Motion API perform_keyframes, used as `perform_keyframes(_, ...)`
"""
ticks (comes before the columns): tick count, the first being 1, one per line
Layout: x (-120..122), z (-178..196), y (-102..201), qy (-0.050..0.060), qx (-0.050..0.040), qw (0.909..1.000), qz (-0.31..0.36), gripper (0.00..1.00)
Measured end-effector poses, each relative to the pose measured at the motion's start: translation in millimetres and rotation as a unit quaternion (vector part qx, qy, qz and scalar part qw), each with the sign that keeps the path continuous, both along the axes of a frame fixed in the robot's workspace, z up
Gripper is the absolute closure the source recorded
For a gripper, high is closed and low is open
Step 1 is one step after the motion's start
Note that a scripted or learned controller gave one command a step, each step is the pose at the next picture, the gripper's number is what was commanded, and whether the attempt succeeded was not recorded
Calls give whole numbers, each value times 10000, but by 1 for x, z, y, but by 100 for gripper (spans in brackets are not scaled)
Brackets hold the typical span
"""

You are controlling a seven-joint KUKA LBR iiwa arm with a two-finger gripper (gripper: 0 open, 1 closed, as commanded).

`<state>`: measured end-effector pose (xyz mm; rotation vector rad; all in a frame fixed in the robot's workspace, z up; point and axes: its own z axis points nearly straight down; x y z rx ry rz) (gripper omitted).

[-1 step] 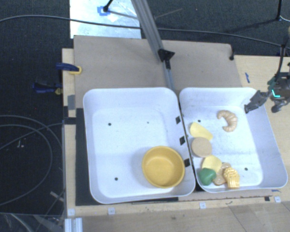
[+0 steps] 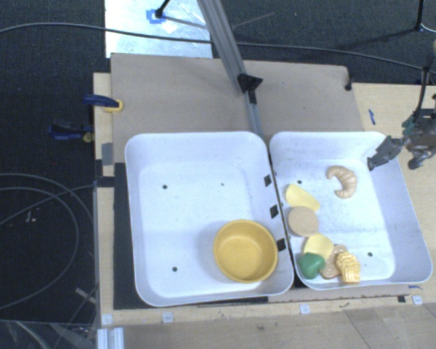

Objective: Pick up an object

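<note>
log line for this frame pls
gripper: open, over right bin rim, holds nothing | nearest: croissant | yellow bowl: left bin

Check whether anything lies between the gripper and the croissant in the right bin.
Nothing visible does. The gripper sits over the right bin's upper right rim, and the croissant lies to its lower left with bare white floor between them. The other items cluster near the bin's lower left, away from that path.

Gripper (image 2: pixel 400 155) at far right, fingers (image 2: pixel 384 154) spread (nothing between), pointing left.

No readable text, no labels, no brands, no numbers, no signs
</note>
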<state>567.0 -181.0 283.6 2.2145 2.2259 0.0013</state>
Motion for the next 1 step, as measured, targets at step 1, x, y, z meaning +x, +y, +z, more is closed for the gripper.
perform_keyframes(1,3,-61,-5,24,5,10000,-21,0)
